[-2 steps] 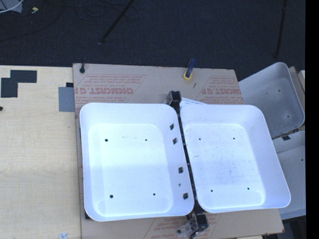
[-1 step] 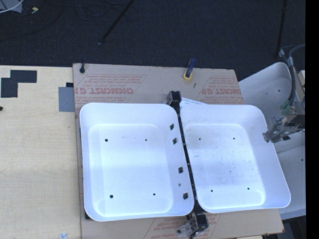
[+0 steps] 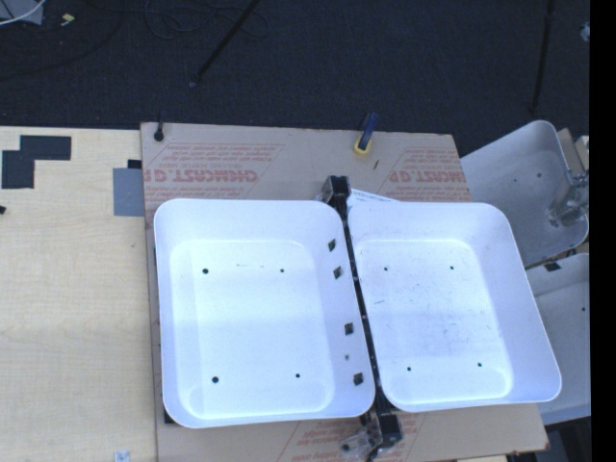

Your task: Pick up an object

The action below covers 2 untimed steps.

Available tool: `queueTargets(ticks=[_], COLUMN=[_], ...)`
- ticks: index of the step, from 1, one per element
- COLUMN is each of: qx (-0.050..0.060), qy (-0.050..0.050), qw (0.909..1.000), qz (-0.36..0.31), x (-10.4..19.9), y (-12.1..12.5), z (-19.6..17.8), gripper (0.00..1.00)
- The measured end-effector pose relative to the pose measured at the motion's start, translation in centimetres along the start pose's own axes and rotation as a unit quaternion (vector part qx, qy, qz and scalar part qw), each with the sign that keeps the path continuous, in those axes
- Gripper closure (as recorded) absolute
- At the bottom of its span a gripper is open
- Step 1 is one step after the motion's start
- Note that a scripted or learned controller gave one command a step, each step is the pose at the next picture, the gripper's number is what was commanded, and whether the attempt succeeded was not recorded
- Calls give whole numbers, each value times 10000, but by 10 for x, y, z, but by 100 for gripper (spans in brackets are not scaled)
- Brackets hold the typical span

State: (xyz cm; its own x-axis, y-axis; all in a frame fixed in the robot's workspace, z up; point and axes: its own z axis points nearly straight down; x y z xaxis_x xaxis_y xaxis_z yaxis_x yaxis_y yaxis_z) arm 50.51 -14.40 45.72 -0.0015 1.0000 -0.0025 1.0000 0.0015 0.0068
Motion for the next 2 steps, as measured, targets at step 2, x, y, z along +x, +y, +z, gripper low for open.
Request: queueTargets(ticks=[2], qx=[121], qy=[39], qw=[9999], qz=[-17], x=[36], y=[-31], z=[74], gripper=[100])
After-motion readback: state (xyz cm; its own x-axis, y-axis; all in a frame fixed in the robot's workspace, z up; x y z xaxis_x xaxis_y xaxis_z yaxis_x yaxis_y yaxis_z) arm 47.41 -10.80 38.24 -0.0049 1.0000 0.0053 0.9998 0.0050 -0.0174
